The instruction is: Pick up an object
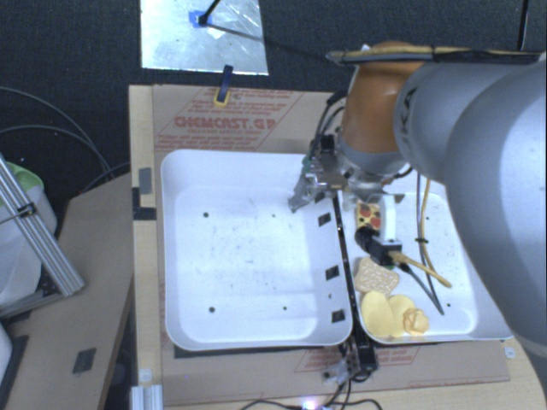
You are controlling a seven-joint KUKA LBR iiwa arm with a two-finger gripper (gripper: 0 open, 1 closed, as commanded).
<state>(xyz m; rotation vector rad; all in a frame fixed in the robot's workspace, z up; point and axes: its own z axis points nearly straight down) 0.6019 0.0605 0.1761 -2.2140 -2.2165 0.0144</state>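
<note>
- Step: approach. I'd call the pick not yet started, since I see nothing in the gripper (301, 193).
- The gripper sits just left of the seam (340, 246) between the bins, at the seam's far end, low over the left bin (239, 263).
- Gripper open or closed: you can't tell from this view, because the wrist hides too much.
- Every pickable thing I see is right of the seam, in the right bin (453, 301):
  - cracker (376, 276), just right of the seam, toward its near end
  - yellow disc (379, 313), touching the cracker's near edge
  - tan piece (416, 320), just beside the disc, on the side away from the seam
  - red-yellow item (369, 217), close to the seam's middle, partly hidden under the wrist
- Next: you need to cross right over the seam and move toward its near end.
- My pick is the tan piece. The cracker and disc lie flat and in contact, so you'd likely nudge both.
</note>
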